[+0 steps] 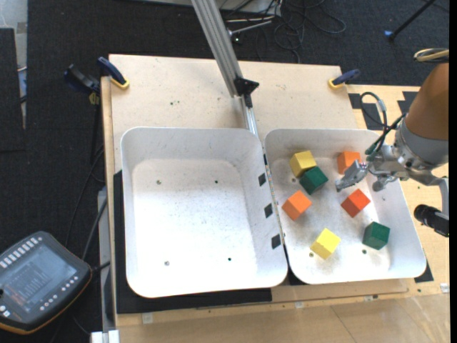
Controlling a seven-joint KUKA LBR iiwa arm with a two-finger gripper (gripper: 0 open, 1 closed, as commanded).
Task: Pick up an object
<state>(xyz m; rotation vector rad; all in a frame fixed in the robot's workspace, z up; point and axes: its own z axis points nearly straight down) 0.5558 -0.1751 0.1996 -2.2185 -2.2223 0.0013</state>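
No legible writing or brand marks seen. Gripper (355, 175) positioned over right bin (400, 266), between orange cube (348, 161) and red cube (355, 203). Finger state cannot be told. Seven plain coloured cubes lie in right bin: two yellow, two green, two orange, one red. Left bin (143, 148) alongside.

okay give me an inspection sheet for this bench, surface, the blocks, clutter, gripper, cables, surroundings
Surface: pale wooden bench board bearing two shallow white bins; left bin, right bin.
Job's things: in the right bin, two yellow cubes, two dark green cubes, three orange cubes.
Clutter: nothing seen.
Gripper: two-finger gripper over the right bin among the cubes; finger state unclear.
Cables: black cables on the floor behind.
Surroundings: handheld control pendant, slanted metal pole, yellow-tipped clamps.
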